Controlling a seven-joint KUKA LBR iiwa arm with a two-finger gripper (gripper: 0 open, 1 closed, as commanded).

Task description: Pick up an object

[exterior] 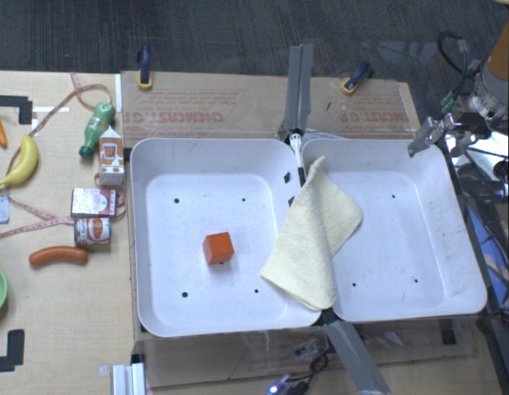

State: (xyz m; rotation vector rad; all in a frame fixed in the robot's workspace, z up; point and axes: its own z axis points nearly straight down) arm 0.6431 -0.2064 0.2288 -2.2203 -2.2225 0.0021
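Hand point(436, 134) hangs at the right bin's point(419, 303) far corner; whether it grips anything, I cannot tell. Well away, the block point(218, 248) sits alone, easier to reach than the draped cloth point(316, 237).

One camera looks down from above the bench at a slant, far enough back to take in both white bins whole. The grey divider post point(299, 89) between the bins serves as the landmark: the left bin point(156, 303) lies left of it, the right bin point(452, 295) right of it. Beyond the post the view reaches dark floor; left of the left bin, a wooden table point(49, 303) with toy food enters the frame.
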